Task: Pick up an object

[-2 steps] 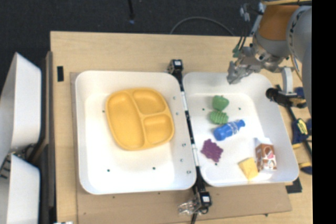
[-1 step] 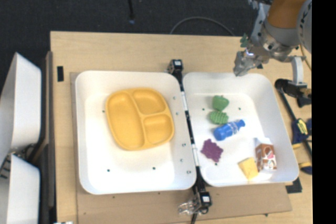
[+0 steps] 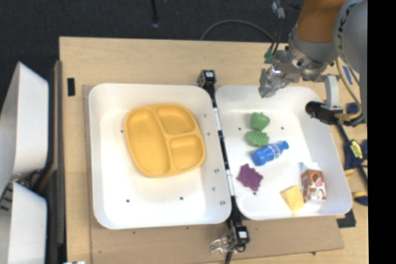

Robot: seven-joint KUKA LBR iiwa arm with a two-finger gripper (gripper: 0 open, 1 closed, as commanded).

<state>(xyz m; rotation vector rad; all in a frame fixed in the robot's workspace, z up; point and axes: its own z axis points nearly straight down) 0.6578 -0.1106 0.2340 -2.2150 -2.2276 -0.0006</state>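
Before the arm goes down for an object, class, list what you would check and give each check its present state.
1. Objects lie in the right bin: ok.
2. Tool holds nothing: cannot tell.
3. Tool is over the right bin: ok, at its far edge.
4. Blue bottle has space around it: not ok, a green toy is close beside it.
5. Purple piece lies apart from the others: ok.
6. Yellow tray is out of the way, in the left bin: ok.

i count two white bins [image 3: 102, 133], one yellow divided tray [image 3: 164, 139], two green pieces [image 3: 259, 129], one blue bottle [image 3: 270, 153], one purple piece [image 3: 249, 177], one yellow block [image 3: 292, 198], one small carton [image 3: 313, 185].
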